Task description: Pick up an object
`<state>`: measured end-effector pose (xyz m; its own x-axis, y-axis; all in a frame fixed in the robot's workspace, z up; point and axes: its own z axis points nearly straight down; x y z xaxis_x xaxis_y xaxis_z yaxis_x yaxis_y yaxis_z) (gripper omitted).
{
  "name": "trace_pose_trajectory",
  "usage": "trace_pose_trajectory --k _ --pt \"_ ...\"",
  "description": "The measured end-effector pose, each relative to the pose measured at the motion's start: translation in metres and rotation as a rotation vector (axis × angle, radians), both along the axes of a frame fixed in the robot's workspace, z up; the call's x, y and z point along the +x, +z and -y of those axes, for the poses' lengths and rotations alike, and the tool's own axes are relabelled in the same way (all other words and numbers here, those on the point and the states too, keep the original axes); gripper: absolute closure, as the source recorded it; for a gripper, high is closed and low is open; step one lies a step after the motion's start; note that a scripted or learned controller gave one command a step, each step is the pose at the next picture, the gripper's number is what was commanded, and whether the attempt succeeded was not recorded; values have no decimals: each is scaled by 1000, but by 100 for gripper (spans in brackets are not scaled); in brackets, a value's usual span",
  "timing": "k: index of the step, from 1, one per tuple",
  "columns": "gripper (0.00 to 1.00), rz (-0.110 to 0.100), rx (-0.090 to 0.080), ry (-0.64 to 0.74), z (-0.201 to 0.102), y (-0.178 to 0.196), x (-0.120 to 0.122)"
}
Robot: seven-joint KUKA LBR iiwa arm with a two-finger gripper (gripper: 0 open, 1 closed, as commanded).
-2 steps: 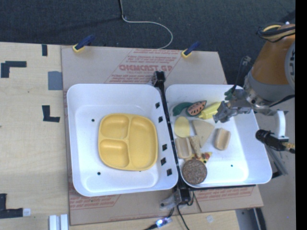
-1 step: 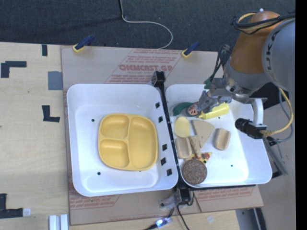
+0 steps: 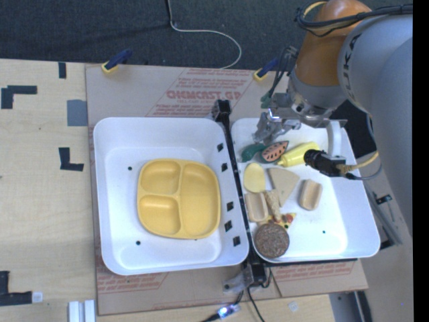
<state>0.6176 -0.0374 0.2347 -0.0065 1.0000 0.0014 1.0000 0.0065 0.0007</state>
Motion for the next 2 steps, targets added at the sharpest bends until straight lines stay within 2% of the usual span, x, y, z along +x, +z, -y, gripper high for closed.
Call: trace_pose_trajectory --k 1,2 --pt "100 -4 -3 -6 6 -17 -1" --pt "100 -1 -3 -5 6 -16 9"
